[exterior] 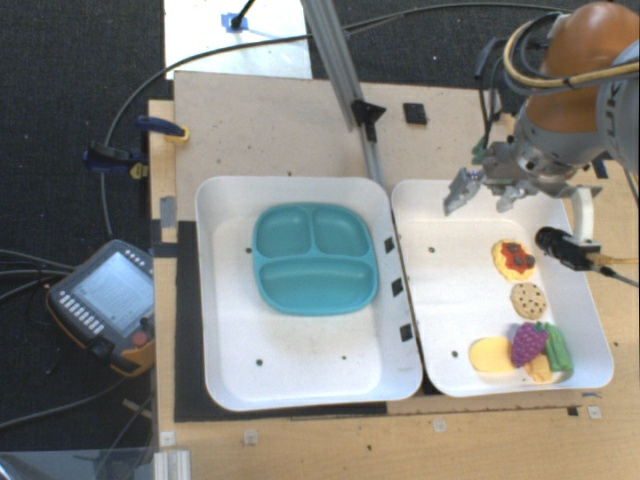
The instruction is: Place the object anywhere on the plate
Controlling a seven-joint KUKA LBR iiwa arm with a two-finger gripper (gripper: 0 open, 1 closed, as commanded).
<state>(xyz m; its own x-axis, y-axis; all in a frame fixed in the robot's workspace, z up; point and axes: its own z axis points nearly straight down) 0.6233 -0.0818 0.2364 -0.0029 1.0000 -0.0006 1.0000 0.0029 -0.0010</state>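
Gripper (485, 194) hangs over right bin (440, 298) at its 12 o'clock edge, fingers spread wide, nothing between them. Teal divided plate (315, 260) in left bin (230, 298), upper half. Toy food clustered at right bin's 4 o'clock: pizza slice (514, 259), cookie (527, 299), purple grapes (529, 342), yellow piece (488, 355).

One camera above, slanting down on both bins (300, 388).
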